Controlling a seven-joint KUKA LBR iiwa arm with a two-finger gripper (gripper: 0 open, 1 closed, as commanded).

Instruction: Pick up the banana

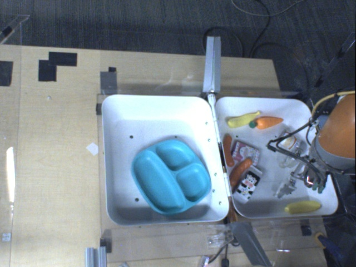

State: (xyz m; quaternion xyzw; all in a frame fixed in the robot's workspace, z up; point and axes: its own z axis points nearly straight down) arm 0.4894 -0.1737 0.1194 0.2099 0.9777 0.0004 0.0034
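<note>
We are steering the gripper (289,189) down into the right bin (266,204), and we cannot tell how its jaws are standing. The banana (302,206) is lying flat at five o'clock in that bin, just beside the near wall, so we are judging a straight drop across its middle best. It is looking yellow, slim, gently curved.

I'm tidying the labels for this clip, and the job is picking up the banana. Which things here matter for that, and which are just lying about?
For the job:
banana, at the right bin's far edge
end effector, low in the right bin

Lying about:
carrot, touching the banana
blue plate in the left bin
sausage
yellow piece
</note>
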